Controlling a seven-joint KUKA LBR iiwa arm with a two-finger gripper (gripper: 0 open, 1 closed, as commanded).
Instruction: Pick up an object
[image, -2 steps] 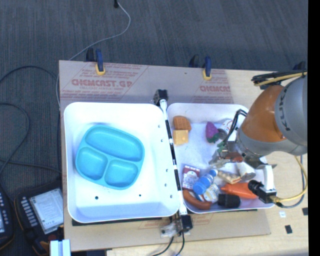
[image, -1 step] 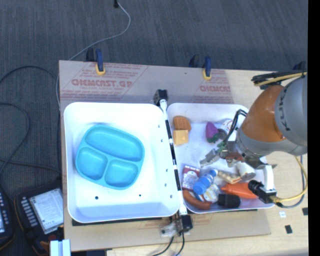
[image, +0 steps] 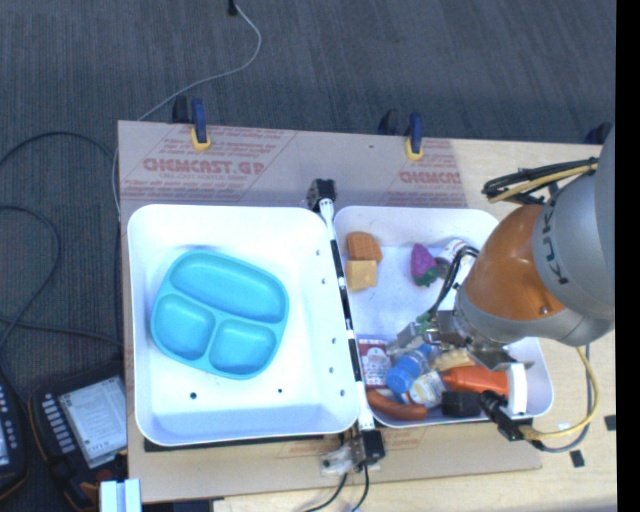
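Objects (image: 415, 375) for picking sit heaped in the right bin's (image: 400, 218) near half: blue piece, red-white packet (image: 373, 362), brown sausage shape (image: 395, 405), orange item (image: 478, 380), mostly overlapping and hard to separate. Gripper (image: 425, 335) is down over that heap; cannot tell its state, wrist blocks it. Arm (image: 540, 265) covers the bin's right side, orange band above the wrist. Far half is roomier: tan blocks (image: 362, 260), purple item (image: 423, 262). Left bin (image: 150, 400) holds a blue divided tray (image: 218, 312), with bare floor around it.

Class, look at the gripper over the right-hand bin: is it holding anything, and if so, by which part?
It cannot be told. The gripper is low among the clutter, by a blue bottle.
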